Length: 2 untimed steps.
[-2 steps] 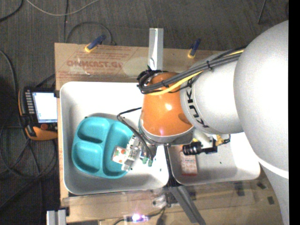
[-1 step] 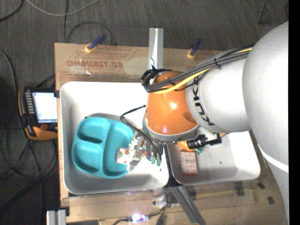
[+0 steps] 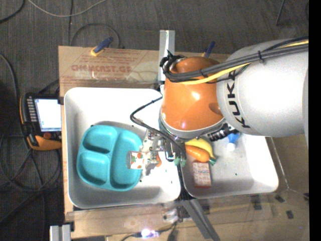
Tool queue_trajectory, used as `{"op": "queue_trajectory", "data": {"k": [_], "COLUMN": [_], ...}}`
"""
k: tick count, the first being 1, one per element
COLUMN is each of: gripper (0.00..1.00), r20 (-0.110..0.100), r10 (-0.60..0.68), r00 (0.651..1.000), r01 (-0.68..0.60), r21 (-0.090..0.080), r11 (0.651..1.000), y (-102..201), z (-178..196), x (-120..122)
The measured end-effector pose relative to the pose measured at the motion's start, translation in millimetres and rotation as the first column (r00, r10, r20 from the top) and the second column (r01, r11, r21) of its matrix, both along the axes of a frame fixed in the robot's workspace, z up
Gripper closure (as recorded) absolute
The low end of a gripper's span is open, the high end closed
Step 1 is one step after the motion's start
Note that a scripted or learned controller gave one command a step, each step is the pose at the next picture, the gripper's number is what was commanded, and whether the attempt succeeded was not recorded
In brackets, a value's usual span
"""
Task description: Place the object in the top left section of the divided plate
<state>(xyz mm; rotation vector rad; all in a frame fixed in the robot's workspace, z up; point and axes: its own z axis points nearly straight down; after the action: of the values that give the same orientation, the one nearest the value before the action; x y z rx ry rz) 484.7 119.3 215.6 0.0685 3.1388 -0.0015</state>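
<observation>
1. The gripper [image 3: 149, 157] is hanging over the teal divided plate's [image 3: 103, 157] right edge in the left bin [image 3: 75, 114].
2. Its fingers are pinching a small white-and-orange object [image 3: 138, 159].

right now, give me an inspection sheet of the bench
surface: two white bins side by side, left bin, right bin
job's things: teal divided plate in left bin; small white and orange item at its right edge, under the gripper
clutter: yellow and orange toys, brown packet, blue item in right bin
grippers: gripper over plate's right edge
cables: black cable looping from wrist
surroundings: cardboard, handheld screen, carpet
</observation>
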Motion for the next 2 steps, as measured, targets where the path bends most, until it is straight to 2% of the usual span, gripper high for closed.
{"op": "queue_trajectory", "data": {"k": [1, 2], "gripper": [1.0, 1.0], "r20": [-0.003, 0.0], "r10": [0.206, 0.284], "r00": [0.979, 0.959], "r01": [-0.206, -0.284], "r21": [0.0, 0.0], "r11": [0.979, 0.959], "y": [-1, -39], "z": [-79, -32], "x": [-1, 12]}}
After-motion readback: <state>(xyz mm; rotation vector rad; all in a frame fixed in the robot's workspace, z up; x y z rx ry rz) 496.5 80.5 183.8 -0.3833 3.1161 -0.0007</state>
